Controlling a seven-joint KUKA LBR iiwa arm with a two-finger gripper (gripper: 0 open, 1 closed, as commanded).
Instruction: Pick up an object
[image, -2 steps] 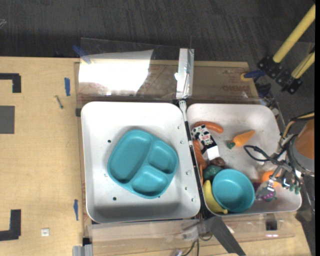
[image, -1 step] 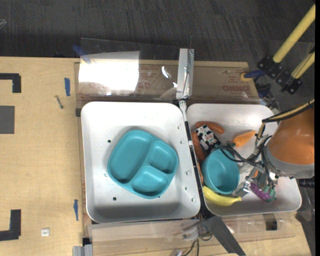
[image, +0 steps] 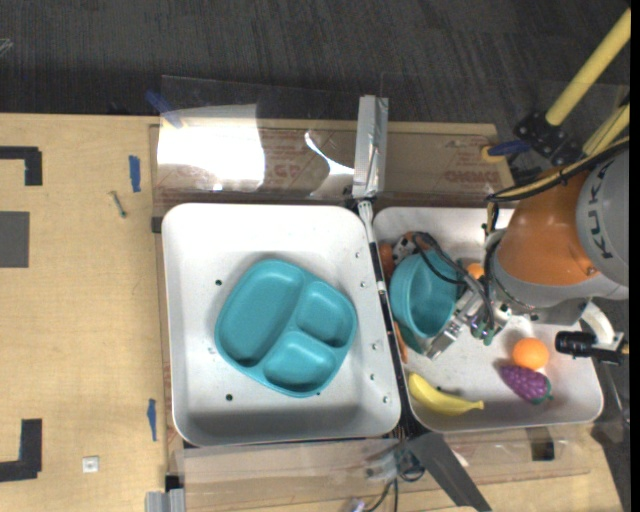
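Teal bowl (image: 425, 295) tipped on its side at the left end of the right bin (image: 590, 395), the gripper (image: 462, 322) at its rim.

The gripper sits at the bowl's lower right edge — whether it is open or closed I cannot tell. A banana (image: 442, 396), an orange (image: 531, 353) and purple grapes (image: 526, 382) lie nearby toward the front wall. In the left bin (image: 190, 300) rests a teal divided plate (image: 287, 326).
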